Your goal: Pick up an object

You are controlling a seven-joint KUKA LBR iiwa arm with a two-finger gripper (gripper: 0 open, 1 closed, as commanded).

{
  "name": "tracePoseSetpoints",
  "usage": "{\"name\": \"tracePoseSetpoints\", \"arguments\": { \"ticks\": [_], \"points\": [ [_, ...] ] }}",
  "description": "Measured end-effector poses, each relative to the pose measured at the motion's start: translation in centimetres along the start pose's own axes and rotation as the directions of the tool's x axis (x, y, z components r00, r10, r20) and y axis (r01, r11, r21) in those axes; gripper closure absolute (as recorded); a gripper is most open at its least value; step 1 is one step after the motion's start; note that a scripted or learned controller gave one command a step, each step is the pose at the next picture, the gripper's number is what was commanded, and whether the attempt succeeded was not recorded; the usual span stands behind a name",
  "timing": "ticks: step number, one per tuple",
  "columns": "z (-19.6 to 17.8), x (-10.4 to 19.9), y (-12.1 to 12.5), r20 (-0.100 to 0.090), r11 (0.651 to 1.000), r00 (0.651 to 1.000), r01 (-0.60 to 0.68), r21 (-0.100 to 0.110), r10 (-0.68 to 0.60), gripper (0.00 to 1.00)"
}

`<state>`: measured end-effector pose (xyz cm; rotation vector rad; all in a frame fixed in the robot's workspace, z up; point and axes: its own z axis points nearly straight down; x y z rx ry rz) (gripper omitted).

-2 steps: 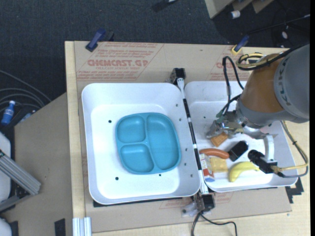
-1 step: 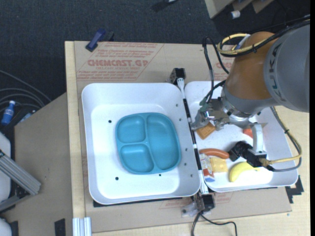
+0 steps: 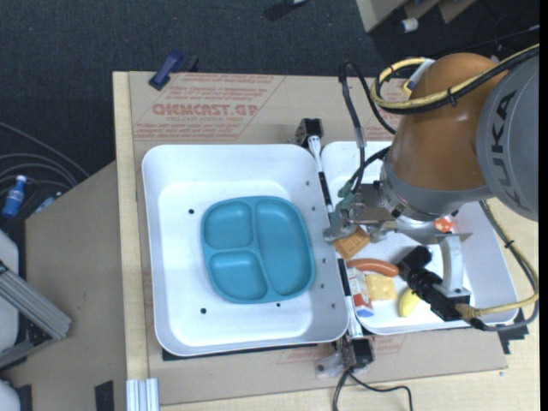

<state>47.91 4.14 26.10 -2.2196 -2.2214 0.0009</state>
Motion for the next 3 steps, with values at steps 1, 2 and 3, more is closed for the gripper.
{"name": "tracePoseSetpoints", "arguments": {
  "ticks": [1,2,3],
  "points": [
    [0.6,-6.1,0.4,0.000,1.000,1.000,-0.001,0.001,0.001,1.00],
    [-0.4,-5.0,0.0,0.000,1.000,1.000,0.000,-0.001,0.000,1.00],
    [-0.4,-6.3,0.4,0.001,1.000,1.000,-0.002,-0.002,0.002,1.00]
  ]
}}
